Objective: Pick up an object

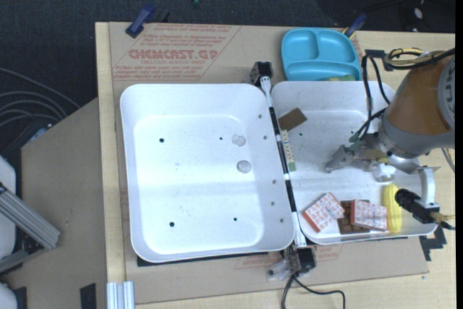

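Along the near wall of the right bin, three things are lying in a row. A red-and-white patterned packet is sitting tilted at the left. A second packet, with a brown strip and the same print, is lying just beside it. A yellow object is lying front to back at that packet's right. Farther back, a flat brown cardboard piece is resting near the bin's left wall.

To the left, the left bin is showing two small grey round marks and a few dark dots on its white floor. Both bins are sitting side by side on a brown printed board, and a blue divided tray is lying just behind the right bin.

Reaching in from the right, the gripper is pointing left over the middle of the right bin, apart from the packets and the cardboard piece. Whether it is released or clenched cannot be told, and nothing is visibly held. Bare white floor is lying open between the cardboard piece and the gripper, while the row of packets is crowding the near wall.
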Available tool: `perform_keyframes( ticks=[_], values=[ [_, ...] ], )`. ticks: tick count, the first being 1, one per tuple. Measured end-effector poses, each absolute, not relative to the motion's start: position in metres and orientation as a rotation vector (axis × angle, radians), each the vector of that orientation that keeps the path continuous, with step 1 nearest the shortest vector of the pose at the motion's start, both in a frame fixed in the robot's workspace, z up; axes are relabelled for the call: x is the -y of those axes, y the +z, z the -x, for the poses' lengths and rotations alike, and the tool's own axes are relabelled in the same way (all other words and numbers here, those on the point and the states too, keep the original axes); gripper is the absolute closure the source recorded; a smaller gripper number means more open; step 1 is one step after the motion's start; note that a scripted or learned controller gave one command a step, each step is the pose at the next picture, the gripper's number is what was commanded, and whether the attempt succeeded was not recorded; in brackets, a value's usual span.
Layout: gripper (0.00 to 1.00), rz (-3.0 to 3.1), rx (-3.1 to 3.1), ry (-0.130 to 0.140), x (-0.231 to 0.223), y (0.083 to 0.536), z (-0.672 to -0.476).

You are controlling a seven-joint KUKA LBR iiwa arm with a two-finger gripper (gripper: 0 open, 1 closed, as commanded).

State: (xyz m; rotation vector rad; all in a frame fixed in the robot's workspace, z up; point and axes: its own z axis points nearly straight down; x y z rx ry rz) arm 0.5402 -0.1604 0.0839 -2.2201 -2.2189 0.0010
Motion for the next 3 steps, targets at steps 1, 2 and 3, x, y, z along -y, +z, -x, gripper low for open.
perform_keyframes(
  ticks=[1, 2, 3],
  values=[
    [0.00, 2.219, 2.219, 0.001, 0.1286, 0.0842, -0.5032],
    [1.00, 2.223, 2.218, -0.001, 0.1289, 0.0940, -0.5035],
    [0.00, 2.223, 2.218, 0.000, 0.1290, 0.0939, -0.5034]
  ],
)
